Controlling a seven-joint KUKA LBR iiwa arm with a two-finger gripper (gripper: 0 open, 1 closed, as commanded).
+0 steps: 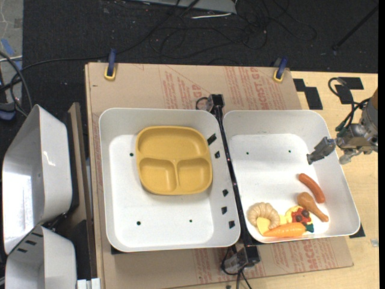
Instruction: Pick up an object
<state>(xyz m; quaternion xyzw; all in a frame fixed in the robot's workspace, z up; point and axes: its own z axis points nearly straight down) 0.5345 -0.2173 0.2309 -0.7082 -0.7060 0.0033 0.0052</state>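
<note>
The cardboard sheet point(180, 80) that covers the surface under both bins carries red printed lettering, seen upside down and partly hidden by the bins; it cannot be read with any certainty, and more of the same print runs along the sheet's near edge. Two yellow-jawed clamps point(110, 71) pin the sheet at its far edge. The left bin point(114, 179) holds a yellow divided plate point(174, 160) with three compartments, lying flat towards the bin's far side. The right bin point(271, 131) holds the small toy foods, all gathered in its near right corner: a red-orange sausage point(311, 187) lies apart from the rest, a brown drumstick-like piece point(311, 205) sits just below it, an orange carrot point(286, 229) lies along the near wall, a pale ridged croissant-shaped piece point(263, 211) sits to its left, and a small multicoloured item point(299, 215) between them is too small to identify. The gripper point(332, 151) reaches in over the right bin's right rim, well above the sausage and touching none of the foods; one dark finger point(319, 150) points into the bin and a paler one shows behind it, spread apart with nothing between them. The arm itself is cut off by the frame edge. Cables and grey bars cross the dark floor point(60, 23) beyond.
</note>
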